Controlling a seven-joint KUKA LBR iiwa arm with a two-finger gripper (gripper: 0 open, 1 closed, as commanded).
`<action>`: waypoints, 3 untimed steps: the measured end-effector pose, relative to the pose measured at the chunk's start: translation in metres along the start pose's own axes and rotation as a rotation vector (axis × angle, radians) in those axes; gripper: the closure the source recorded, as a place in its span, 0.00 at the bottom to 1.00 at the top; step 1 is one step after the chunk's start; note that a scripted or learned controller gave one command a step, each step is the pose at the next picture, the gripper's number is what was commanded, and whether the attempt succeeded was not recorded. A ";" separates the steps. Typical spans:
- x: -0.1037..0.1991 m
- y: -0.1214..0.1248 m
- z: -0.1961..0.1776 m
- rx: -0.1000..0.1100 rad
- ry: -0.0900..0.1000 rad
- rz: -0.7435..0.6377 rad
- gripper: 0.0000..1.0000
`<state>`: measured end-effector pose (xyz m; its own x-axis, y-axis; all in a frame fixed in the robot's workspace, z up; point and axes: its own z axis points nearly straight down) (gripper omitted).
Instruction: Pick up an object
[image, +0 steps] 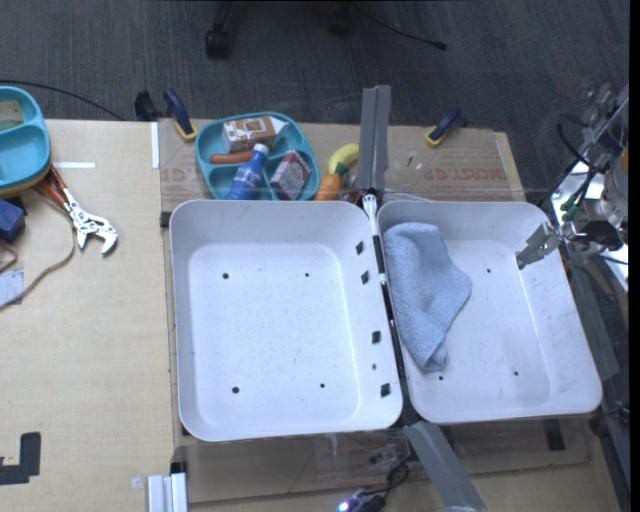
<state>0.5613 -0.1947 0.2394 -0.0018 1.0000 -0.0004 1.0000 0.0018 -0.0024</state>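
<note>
Two white bins – one grey towel in the right – gripper fingers' state unclear.

A soft, matt blue-grey cloth towel lies in smooth, slightly glossy white plastic bins on a pale wood-grain desk, near a shiny metal wrench and a glossy teal plastic tray.
</note>
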 end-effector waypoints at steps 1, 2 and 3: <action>-0.019 -0.031 0.054 0.000 0.000 0.299 0.00; 0.036 -0.033 0.053 0.000 0.000 0.113 0.00; 0.102 -0.017 0.148 0.000 0.000 0.269 0.00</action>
<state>0.5435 -0.0926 0.0910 0.2640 0.9645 -0.0010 0.9645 -0.2640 -0.0027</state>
